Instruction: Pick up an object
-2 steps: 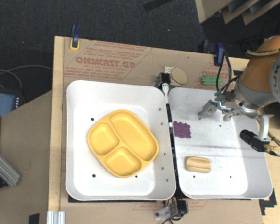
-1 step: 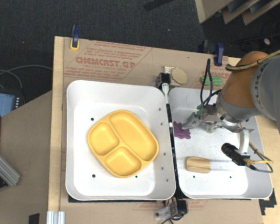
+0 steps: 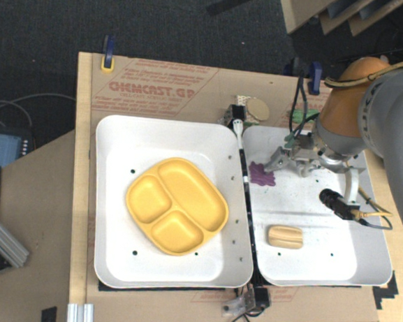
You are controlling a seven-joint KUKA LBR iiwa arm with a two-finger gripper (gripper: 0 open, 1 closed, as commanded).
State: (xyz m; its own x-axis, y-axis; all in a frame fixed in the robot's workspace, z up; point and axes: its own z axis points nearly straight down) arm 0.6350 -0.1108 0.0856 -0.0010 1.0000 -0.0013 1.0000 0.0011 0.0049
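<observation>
A small purple object lies in the right bin, at its back left near the dividing wall. A tan bread-roll-shaped object rests nearer the front of the same bin. My gripper hangs low over the back of the right bin, just right of the purple object. Its fingers are spread open with nothing between them; the left fingertip sits close beside the purple object's upper edge. The grey arm with its orange band reaches in from the right.
A yellow three-compartment plate lies in the middle of the left bin. The wall between the bins runs just left of the purple object. A small round disc sits on the cardboard behind the bins.
</observation>
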